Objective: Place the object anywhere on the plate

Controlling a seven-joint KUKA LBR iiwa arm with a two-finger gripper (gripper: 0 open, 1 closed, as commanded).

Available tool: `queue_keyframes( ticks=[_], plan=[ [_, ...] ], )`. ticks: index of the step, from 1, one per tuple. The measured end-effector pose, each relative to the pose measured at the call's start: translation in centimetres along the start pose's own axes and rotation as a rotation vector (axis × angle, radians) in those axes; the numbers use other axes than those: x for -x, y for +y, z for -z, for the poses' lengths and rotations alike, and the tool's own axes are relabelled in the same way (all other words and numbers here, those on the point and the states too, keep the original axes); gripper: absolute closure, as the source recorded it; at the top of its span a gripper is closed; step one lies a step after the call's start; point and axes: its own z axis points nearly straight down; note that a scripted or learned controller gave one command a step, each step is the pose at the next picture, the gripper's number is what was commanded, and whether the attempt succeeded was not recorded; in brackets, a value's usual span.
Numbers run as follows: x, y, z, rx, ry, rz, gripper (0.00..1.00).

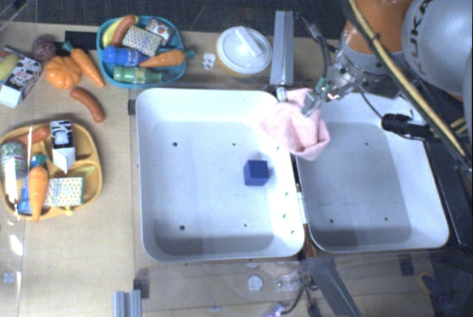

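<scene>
A view from above shows two shallow white bins side by side on a wooden bench. The grey arm (436,20), with its orange band, reaches in from the right, and its gripper (319,97) hangs over the far end of the wall where the two bins meet. A pink cloth (295,127) is pinched between the gripper's fingers at one upper corner — the rest of it droops down and drapes across that shared wall, part over the left bin (170,234) and part over the right bin (414,234). In the left bin, a small blue cube (256,172) sits alone on the floor, right of centre and apart from the cloth. Beyond the bins, on the bench, stand a round white lidded container (244,49) and a blue bowl of toy food (140,49) — at far left, a yellow tray of toy food (48,171).
</scene>
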Motion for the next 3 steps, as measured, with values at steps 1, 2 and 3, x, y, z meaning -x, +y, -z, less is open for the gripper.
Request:
queue_keyframes(
  ticks=[1, 2, 3],
  plan=[
    [-5.2, -1.3, 0.5, 0.002, 0.000, 0.402, 1.00],
    [-9.6, -1.9, 0.1, 0.002, 0.001, 0.803, 1.00],
    [-14.7, -1.6, -0.6, 0.002, 0.001, 0.984, 1.00]
  ],
)
